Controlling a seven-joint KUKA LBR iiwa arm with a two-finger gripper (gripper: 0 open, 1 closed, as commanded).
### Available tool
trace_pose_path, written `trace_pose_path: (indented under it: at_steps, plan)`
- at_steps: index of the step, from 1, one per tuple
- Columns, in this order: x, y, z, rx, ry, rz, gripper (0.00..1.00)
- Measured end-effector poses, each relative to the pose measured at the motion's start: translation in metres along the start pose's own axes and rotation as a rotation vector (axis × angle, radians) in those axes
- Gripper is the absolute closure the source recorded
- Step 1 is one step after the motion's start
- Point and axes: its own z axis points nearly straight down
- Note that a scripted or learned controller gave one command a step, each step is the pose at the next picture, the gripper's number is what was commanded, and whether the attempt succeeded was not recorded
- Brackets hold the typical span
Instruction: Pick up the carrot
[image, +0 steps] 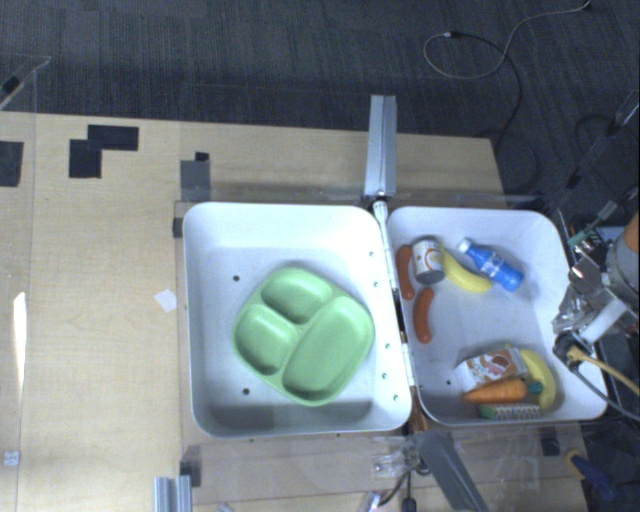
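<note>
The carrot (497, 392) is orange and lies on its side near the front edge of the right bin (480, 330). It rests against a snack packet (484, 368) and beside a yellow banana (541, 377). My gripper (586, 312) hangs over the right rim of that bin, to the right of the carrot, higher in the view and apart from it. Nothing can be seen in its grasp.
At the back of the right bin lie a blue bottle (493, 265), a second banana (464, 276), a small can (428, 260) and two sausages (404, 272) (423, 315). The left bin (215, 300) holds a green divided plate (303, 333). A metal post (381, 150) stands behind the bins.
</note>
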Motion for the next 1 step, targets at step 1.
trace_pose_path:
  at_steps: [1]
  plan:
    - [0.0729, -0.0072, 0.0165, 0.001, -0.001, 0.280, 1.00]
